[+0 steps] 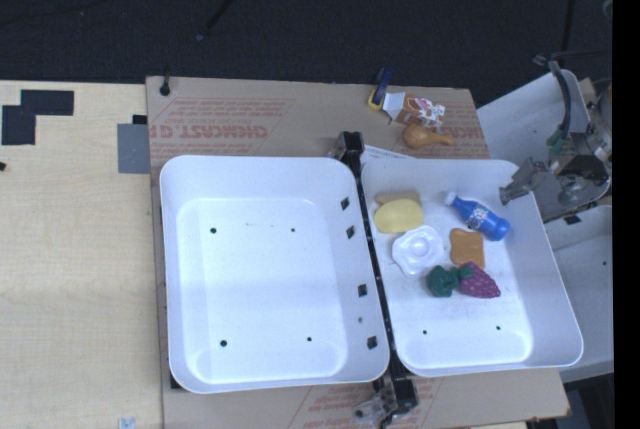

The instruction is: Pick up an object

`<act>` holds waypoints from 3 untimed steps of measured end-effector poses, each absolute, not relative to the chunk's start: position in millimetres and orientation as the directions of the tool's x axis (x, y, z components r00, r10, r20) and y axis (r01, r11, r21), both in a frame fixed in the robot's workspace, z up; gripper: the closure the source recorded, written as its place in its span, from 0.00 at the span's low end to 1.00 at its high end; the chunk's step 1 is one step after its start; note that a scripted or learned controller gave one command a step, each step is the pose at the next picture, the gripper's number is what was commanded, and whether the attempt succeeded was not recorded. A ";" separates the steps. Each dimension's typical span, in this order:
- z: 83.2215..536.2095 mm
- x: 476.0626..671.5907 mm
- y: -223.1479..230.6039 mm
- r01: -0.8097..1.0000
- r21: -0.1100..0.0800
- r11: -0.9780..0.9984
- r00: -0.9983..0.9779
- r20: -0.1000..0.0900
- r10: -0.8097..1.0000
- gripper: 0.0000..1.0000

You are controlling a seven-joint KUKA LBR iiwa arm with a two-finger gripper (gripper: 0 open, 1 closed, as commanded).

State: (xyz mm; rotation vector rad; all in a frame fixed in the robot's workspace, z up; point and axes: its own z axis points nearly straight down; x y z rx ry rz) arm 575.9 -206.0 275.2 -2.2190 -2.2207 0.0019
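Cardboard covers the bench under two white bins; the right bin (545, 317) keeps the objects bunched in its upper middle, the blue bottle (478, 215) nearest the gripper (560, 179), which waits at the bin's right rim, apart from them, carrying nothing visible

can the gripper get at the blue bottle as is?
Probably yes. The blue bottle lies on its side in the right bin, nearest the gripper, with nothing on top and open floor toward the arm; the orange piece sits close beside it.
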 end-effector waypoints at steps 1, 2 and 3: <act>348.6 603.0 -149.7 1.000 0.007 0.007 -0.007 0.000 1.000 0.00; 389.3 587.3 -75.2 1.000 0.003 0.008 -0.008 0.002 1.000 0.00; 405.0 575.7 29.9 1.000 -0.001 0.011 -0.011 0.003 1.000 0.00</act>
